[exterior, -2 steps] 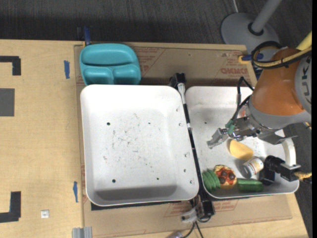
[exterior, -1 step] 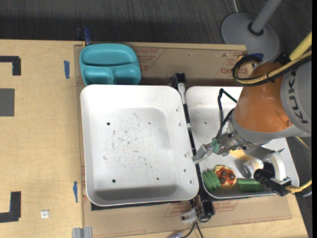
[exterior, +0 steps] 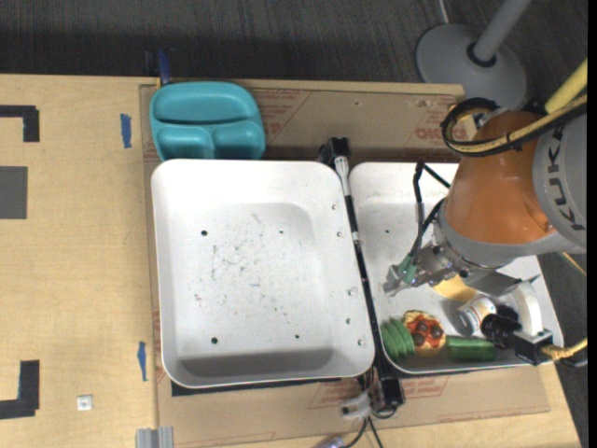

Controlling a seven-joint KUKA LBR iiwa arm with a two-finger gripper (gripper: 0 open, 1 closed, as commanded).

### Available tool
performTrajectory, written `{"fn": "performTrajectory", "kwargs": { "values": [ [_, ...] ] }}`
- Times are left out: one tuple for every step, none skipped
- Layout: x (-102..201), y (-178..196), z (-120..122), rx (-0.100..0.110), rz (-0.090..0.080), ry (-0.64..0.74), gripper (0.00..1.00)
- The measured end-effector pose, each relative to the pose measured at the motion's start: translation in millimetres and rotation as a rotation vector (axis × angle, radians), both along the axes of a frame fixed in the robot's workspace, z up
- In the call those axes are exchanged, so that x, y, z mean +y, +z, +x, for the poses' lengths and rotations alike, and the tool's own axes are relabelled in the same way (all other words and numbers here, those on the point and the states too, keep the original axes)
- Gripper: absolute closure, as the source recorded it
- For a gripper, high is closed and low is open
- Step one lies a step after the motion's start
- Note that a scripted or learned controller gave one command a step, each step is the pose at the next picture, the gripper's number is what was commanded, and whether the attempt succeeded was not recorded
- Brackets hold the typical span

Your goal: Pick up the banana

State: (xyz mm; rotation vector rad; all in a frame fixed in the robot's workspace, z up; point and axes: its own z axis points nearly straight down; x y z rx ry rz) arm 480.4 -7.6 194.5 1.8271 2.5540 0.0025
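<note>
Lying nearest you: a green stick-shaped toy (exterior: 469,346) along the near wall of the right bin (exterior: 384,203), its ribbed end pointing left.
Red-and-yellow toy (exterior: 425,329): you'll see it round and touching the green toy's far side.
White bottle (exterior: 472,313): on its side, just right of the red-and-yellow toy.
Banana (exterior: 453,289): look for a small yellow patch in the right bin, just behind the bottle (most of it sits under the wrist, so you cannot read its full outline).
Gripper (exterior: 403,276): low over the right bin's floor, just left of the banana patch; whether it is open or closed you cannot tell, and nothing shows clearly in its grasp.
Arm (exterior: 494,199): its orange band covers the far right part of the right bin.
Left bin (exterior: 252,250): your view shows a white floor with faint grey scuffs.
Black strip (exterior: 351,231): runs between the two bins.
Teal tray (exterior: 207,119): touching the left bin's far wall, divided into compartments.
Grey round base (exterior: 455,56): farthest from you, on the dark floor.
</note>
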Motion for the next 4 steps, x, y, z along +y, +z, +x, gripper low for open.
{"fn": "performTrajectory", "kwargs": {
  "values": [
    [-70.1, 70.0, 10.0, -0.003, -0.004, 0.582, 1.00],
    [-7.0, -5.0, 8.1, 0.000, -0.001, 0.698, 1.00],
    [-6.8, 5.4, 9.4, -0.004, -0.002, 0.697, 1.00],
    [-6.5, 15.6, 10.7, -0.009, -0.004, 0.696, 1.00]
  ]
}}
